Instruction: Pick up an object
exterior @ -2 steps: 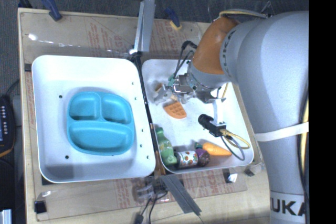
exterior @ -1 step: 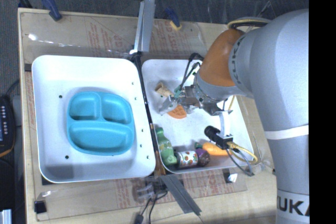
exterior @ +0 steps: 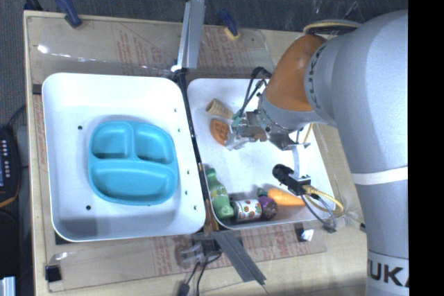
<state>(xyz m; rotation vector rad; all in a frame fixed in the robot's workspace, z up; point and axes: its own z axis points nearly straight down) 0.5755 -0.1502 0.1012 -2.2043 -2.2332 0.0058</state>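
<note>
Your nearest target, the orange slice-shaped toy (exterior: 220, 130), lies in the right bin (exterior: 316, 149) touching the gripper (exterior: 238, 135). Finger state is unreadable. The arm (exterior: 347, 80) reaches in from the right, wrist bent leftward and down.

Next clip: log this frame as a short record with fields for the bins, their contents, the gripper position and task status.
left bin: holds a blue divided plate
right bin: orange piece, tan piece, green item, small can, carrot
gripper: low over the right bin, beside the orange piece
grasp: cannot tell; nothing seen held
task status: no object lifted yet
</note>
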